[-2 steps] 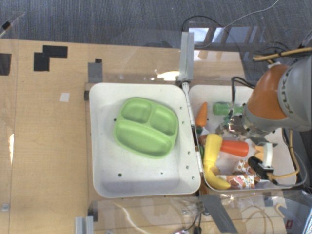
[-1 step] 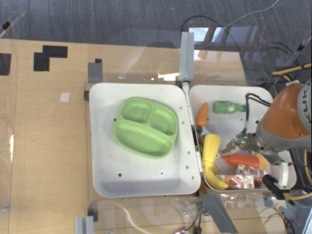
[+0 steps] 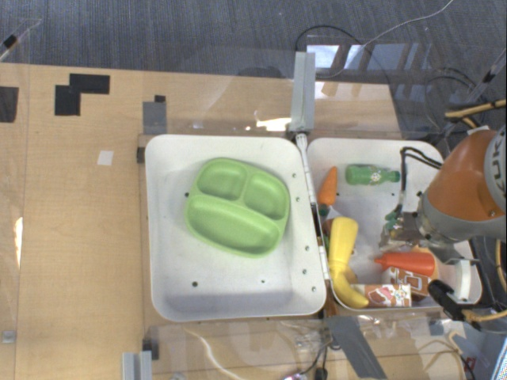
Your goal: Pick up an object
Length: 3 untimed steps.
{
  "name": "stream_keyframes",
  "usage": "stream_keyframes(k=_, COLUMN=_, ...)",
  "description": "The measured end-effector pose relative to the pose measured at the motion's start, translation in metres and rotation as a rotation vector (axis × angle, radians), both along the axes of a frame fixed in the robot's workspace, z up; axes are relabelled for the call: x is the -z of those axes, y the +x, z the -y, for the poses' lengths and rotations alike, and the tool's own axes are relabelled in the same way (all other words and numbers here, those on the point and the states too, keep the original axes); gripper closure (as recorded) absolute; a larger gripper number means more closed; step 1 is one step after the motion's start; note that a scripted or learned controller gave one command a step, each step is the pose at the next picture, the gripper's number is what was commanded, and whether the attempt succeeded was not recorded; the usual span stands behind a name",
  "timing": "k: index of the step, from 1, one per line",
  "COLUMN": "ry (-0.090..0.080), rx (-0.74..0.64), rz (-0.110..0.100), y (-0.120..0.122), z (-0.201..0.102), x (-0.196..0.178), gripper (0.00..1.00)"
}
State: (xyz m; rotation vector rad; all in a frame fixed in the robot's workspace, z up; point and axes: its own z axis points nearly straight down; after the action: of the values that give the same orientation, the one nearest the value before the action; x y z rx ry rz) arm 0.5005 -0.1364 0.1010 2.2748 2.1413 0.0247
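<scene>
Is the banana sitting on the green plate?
No, the banana lies in the right bin, while the green plate sits in the left bin.

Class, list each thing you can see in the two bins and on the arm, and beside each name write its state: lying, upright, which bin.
Green divided plate: lying flat, right side up, left bin.
Banana: lying, right bin, left side.
Carrot: lying, right bin, near the divider.
Green bottle: on its side, right bin, far end.
Orange-capped carton: lying, right bin, near end.
Gripper: low in the right bin; fingers unclear.

arm (image 3: 463, 204): grey casing | broad orange band above wrist | black cable (image 3: 408, 172) looping beside it
</scene>
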Motion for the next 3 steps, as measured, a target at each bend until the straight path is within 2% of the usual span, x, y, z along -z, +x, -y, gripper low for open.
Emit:
stream_keyframes(k=1, ry=0.0, rx=0.0, rz=-0.001, y=0.0, z=0.0, x=0.0, gripper=0.0)
stream_keyframes(k=2, ry=0.003, rx=0.083, rz=-0.021, y=0.086, z=-0.033, x=0.005, gripper=0.0)
stream_keyframes(k=3, ry=0.002, rx=0.074, rz=-0.014, y=0.151, z=-0.024, x=0.013, gripper=0.0)
